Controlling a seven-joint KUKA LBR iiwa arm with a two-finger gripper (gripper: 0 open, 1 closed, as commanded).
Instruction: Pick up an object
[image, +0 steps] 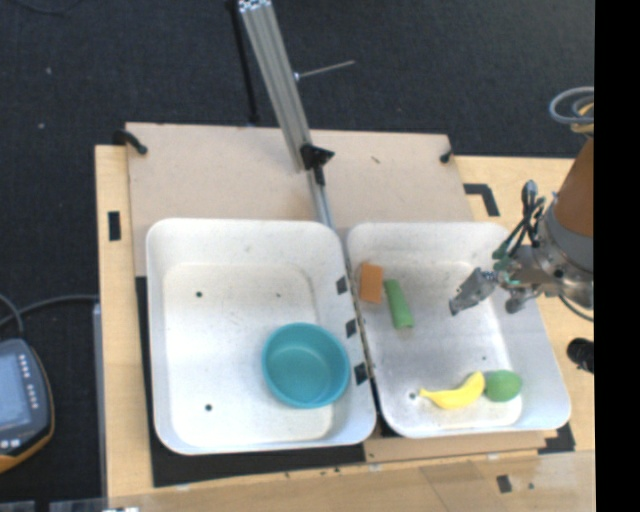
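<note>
The tool (472, 292) is hanging over the right bin (530, 345), holding nothing; I cannot tell how wide it is. It could be missing everything, since the green stick (399, 303), orange block (371, 282), banana (453, 393) and lime (502, 385) are lying apart from it. The arm is reaching in from the right, tilting leftward

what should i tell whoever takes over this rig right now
Claw: over the right bin, upper right part, nothing seen between its fingers.
Right bin: orange block and green stick at upper left; banana and green ball touching at the near edge.
Left bin: blue bowl.
Done: nothing picked.
Left: grasp and lift one object.
</note>
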